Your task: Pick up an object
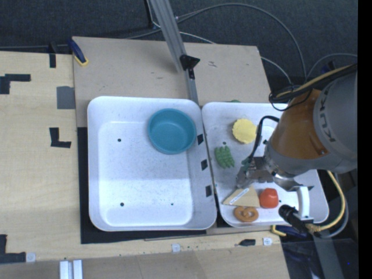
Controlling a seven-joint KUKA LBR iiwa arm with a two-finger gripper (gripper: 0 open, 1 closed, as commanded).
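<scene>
The robot's gripper [247, 179] is down low in the right bin [216, 114], just above a tan wedge [243, 199]. I cannot tell how it is set. A red ball [268, 198] and a brown ring [247, 214] lie close by. A green toy [224, 156] and a yellow lump [244, 131] sit farther back. A blue bowl [171, 131] sits in the left bin [110, 173].

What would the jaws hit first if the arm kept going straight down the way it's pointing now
Most likely the pale wedge-shaped piece in the right bin, just below the gripper. The red piece sits beside it. Depth is hard to judge from this slanted view.
</scene>
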